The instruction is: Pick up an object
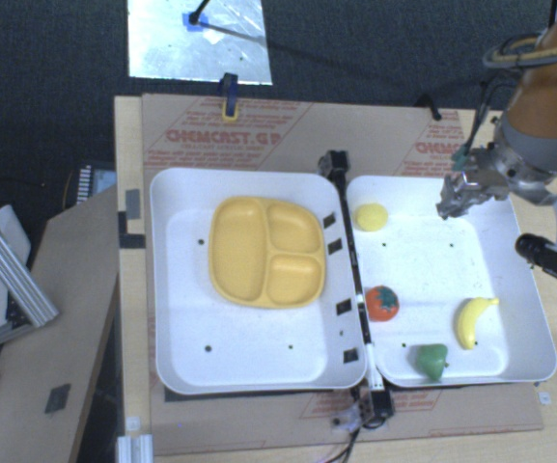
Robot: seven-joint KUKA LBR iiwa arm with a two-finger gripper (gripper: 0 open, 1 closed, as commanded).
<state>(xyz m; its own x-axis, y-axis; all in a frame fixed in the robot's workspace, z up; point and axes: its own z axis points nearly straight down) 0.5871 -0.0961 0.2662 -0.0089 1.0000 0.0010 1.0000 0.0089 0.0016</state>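
Note:
The right bin (pixel 510 258) holds a yellow lemon (pixel 371 217) near its far left, a red tomato (pixel 382 303) by its left wall, a green pepper (pixel 431 360) at the front and a yellow banana (pixel 472 320) at the front right. My gripper (pixel 451 204) hangs over the far part of this bin, right of the lemon and apart from it. Nothing shows between its fingers. Whether they are open or shut is too small to tell.
The left bin (pixel 177 287) bears a yellow divided plate (pixel 264 251). A black divider (pixel 348 258) with clips runs between the bins. Cardboard lies beneath both. The grey arm (pixel 548 114) with its orange band enters from the upper right. A metal sheet (pixel 199 25) lies behind the bench.

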